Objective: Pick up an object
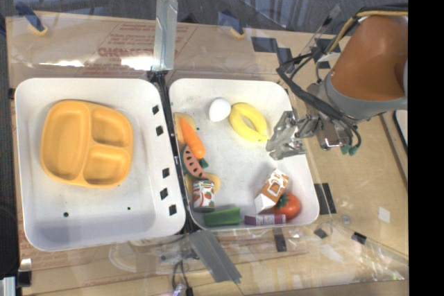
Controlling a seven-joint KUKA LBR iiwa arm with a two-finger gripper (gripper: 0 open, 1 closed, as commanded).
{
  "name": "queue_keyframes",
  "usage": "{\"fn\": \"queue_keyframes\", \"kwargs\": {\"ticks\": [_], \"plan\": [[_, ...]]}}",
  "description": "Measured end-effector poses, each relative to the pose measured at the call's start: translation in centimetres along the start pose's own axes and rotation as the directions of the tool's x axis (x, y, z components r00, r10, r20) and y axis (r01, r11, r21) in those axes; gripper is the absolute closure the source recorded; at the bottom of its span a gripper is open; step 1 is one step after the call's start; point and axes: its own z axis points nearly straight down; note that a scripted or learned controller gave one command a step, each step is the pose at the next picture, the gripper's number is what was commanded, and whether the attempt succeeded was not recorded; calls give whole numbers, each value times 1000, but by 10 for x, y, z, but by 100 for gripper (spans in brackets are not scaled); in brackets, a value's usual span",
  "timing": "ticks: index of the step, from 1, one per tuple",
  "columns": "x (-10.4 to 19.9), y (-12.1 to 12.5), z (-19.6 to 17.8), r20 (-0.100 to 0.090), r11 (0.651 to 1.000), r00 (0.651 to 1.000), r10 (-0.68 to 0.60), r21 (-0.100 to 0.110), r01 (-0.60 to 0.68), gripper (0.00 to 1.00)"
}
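From the camera view, our gripper (283, 137) hangs at the right bin's (239, 88) right wall, just beside the banana (248, 120); we cannot tell its state. Nothing looks lifted, so we judge the whole pick still remains.

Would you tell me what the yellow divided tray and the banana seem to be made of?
The yellow divided tray looks like moulded plastic: uniform colour, rounded compartments, soft sheen. The banana is probably a plastic toy, smooth and evenly yellow, though real fruit cannot be excluded.
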Motion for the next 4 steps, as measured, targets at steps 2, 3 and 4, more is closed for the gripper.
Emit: {"fn": "queue_keyframes", "kwargs": {"ticks": [2, 3, 4], "plan": [[-117, 44, -41, 5, 982, 982, 189, 1, -189, 100], [-99, -6, -78, 5, 985, 985, -175, 4, 175, 100], [-76, -26, -43, 1, 943, 943, -333, 1, 333, 100]]}}
